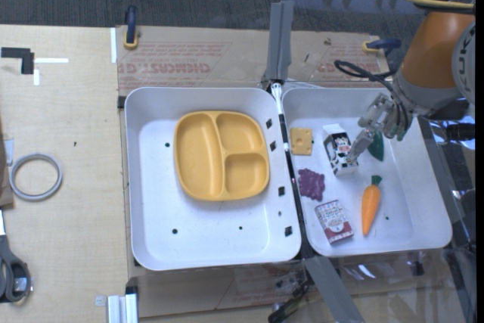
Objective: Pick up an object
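In the right bin [423, 227] lie several small objects. A white and black carton [338, 149] stands near the middle, with a yellow cracker square [301, 141] to its left. Below them are a purple grape bunch [311, 183], a red box [333, 221] and an orange carrot [370, 206]. My gripper [364, 145] reaches in from the upper right, low over the bin, its tip right beside the carton's right side. A small dark green item [376, 150] lies just right of the tip, partly hidden by it. Nothing is visibly lifted.
The left bin [151, 238] holds a yellow divided plate [221, 155]. A grey divider post [278, 41] rises between the bins at the back. On the bench at far left lie a grey ring [33, 176] and scissors [11, 276].
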### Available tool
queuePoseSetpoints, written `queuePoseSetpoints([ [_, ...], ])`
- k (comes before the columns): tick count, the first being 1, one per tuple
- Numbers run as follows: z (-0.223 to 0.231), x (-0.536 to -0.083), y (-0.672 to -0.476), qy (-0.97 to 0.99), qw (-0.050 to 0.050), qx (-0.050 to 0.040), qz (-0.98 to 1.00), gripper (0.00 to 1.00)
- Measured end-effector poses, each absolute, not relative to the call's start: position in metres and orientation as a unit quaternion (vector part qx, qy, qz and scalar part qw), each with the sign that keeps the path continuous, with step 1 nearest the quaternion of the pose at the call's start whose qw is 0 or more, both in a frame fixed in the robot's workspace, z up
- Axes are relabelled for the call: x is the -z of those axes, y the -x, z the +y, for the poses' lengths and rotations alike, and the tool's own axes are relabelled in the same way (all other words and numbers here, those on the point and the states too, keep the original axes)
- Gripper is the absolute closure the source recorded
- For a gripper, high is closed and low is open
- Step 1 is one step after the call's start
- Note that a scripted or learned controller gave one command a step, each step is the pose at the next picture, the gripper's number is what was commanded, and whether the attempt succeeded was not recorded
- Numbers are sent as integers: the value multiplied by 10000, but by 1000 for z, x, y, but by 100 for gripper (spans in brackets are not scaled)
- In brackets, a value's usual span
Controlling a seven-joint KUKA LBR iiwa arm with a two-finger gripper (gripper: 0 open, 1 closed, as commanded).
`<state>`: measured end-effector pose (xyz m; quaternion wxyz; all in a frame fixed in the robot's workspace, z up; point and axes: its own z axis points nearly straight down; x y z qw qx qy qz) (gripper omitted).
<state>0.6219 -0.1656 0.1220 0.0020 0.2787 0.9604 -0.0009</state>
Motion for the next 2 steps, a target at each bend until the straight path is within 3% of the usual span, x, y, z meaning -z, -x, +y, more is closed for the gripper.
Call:
queuePoseSetpoints([
  [1,-204,-148,-612,-4986,-7,15,8668,0],
  [2,-188,-105,-604,-5760,91,-20,8174,0],
])
